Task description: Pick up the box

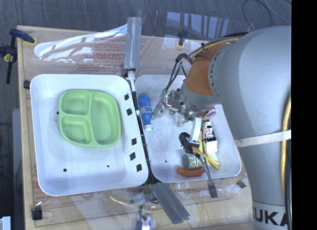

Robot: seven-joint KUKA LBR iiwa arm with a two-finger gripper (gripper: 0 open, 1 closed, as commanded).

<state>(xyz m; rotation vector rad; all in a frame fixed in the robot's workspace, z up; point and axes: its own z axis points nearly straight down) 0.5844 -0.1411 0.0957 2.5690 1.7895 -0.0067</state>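
End effector point(171, 106), finger state indeterminable, hangs over the right bin point(163, 162); the box point(210, 136) lies just right and nearer the camera, long axis running toward the camera.

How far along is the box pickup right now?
Done: nothing visibly. The box lies among clutter in the right bin. In hand: the gripper is low over that bin, beside the blue bottle, nothing seen between its fingers. Left: reach the box, grip, lift.
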